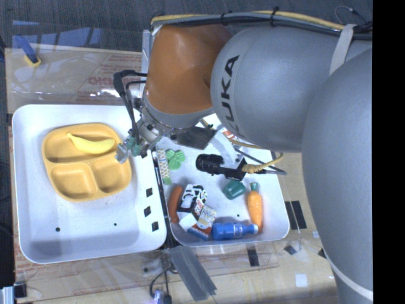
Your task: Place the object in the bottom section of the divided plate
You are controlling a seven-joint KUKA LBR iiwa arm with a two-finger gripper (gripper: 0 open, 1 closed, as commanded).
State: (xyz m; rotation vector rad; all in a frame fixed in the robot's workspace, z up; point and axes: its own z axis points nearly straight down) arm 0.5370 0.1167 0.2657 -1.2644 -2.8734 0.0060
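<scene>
**Camera view: gripper at the plate's right rim with a small teal piece**

Camera view has the gripper low over the left bin, its tips closed on a small teal object. Just to its left lies the yellow divided plate; a banana rests in the plate's upper section, level with the tips. The plate's two lower sections sit below and left of the gripper. Off to its right, the right bin carries a carrot and a blue bottle.
</scene>
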